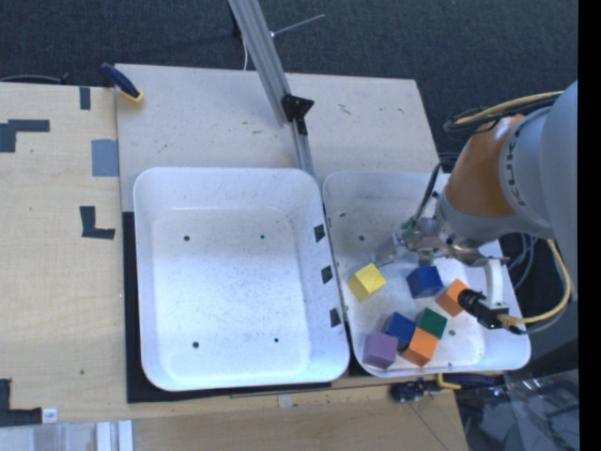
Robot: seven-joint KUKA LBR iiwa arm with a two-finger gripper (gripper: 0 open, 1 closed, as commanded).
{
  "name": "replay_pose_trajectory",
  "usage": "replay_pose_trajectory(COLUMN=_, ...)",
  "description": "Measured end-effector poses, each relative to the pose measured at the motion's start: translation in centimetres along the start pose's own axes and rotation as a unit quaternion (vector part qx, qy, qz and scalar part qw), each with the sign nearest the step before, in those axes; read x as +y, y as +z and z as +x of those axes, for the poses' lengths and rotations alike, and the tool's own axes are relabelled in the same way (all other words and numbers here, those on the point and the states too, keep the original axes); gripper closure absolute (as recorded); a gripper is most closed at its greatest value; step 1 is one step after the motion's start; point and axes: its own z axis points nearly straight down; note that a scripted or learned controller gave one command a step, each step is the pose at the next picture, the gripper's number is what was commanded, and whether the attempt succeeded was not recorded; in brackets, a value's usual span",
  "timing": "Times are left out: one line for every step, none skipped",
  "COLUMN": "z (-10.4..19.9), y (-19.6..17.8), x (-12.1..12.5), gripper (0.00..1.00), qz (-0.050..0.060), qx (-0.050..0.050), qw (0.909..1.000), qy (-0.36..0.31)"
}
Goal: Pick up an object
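From my remote station I can read no text anywhere. No labels, brands, numbers or signs are legible here.

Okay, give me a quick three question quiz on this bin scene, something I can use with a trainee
1. True or false: the yellow block lies in the right bin.
2. Which block lies nearest the front rim of the right bin? A) the purple block B) the yellow block C) the blue block by the claw
3. Fill in: the green block touches an ______ block on its near side.

Key: 1 true; 2 A; 3 orange.
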Motion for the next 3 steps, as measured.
replay_pose_trajectory(z=0.1, y=-0.8, x=-0.2, gripper=1.0, qz=0.004, qx=0.002, qw=1.0, qy=0.0)
replay_pose_trajectory(z=0.5, y=-7.1, x=0.0, gripper=1.0, qz=0.0, qx=0.001, qw=1.0, qy=0.0)
replay_pose_trajectory(z=0.5, y=-11.5, x=0.1, gripper=1.0, qz=0.0, qx=0.001, qw=1.0, qy=0.0)
